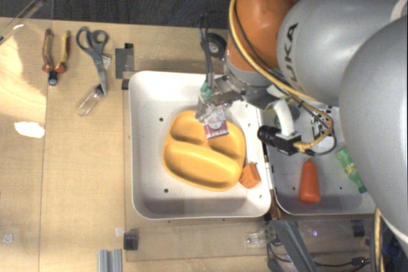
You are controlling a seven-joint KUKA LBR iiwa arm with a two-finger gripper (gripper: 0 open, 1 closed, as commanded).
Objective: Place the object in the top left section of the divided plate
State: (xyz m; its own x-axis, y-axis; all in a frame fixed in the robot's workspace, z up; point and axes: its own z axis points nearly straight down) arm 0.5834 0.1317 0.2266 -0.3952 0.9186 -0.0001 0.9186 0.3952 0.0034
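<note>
**Gripper over the yellow plate**

An orange block (pixel 250 175) leans at the divided plate (pixel 203 162)'s right edge, below and right of the fingertips; scissors (pixel 95 54) and pliers (pixel 54 55) lie well left on the bench. A small purple object (pixel 215 128) sits just under the gripper (pixel 211 113), over the plate's upper sections. Finger state: cannot tell.

Yellow divided plate (pixel 203 156) in a white bin (pixel 148 137) — orange carrot (pixel 309 181) alongside.

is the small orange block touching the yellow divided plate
Touching: in the camera view the small orange block sits against the lower right rim of the yellow divided plate, with no gap visible between them.
</note>
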